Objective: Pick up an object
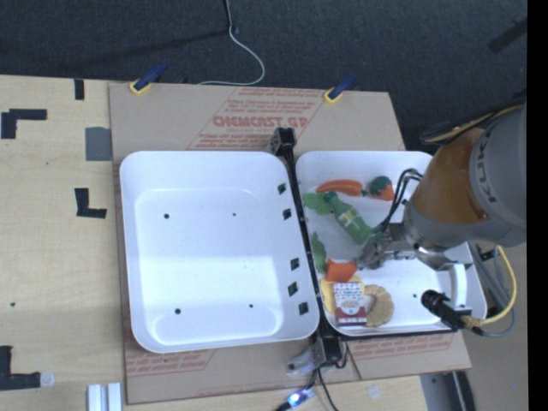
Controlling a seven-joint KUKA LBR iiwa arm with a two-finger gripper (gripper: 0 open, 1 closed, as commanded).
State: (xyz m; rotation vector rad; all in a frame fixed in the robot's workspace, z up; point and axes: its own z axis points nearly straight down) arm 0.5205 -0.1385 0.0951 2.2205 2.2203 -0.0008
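Gripper (374,253) low in right bin (411,163), among clutter; jaw state impossible to tell, nothing seen held. Crowded around: green toy (347,218) just above, orange piece (341,271) to lower left, red-and-white packet (349,303) beside tan round cookie (378,306) below, carrot-like toy (340,187) near far wall. Left bin (205,247) alongside. "CHEMCAST" legible on cardboard sheet (248,120) underneath.
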